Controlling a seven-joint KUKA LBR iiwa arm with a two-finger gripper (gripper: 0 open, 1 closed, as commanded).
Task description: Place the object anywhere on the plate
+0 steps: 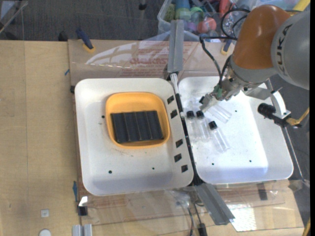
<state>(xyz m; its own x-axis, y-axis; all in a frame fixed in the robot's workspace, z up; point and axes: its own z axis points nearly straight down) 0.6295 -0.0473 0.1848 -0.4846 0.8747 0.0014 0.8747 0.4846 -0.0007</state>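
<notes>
I see the gripper (209, 100) low over the right bin (246, 146), near its upper left part; I cannot tell whether it is apart or together. The object, a dark ridged block (137, 127), lies on the orange plate (114, 104) in the left bin (93, 156), well apart from the gripper, at its eight o'clock.

bench (34, 132) w/ 2 white bins (93, 176)

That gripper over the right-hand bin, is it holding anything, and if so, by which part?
It cannot be told. The gripper hangs low over the right bin and its tips are too small and blurred to judge. The yellow plate sits in the left bin.
</notes>
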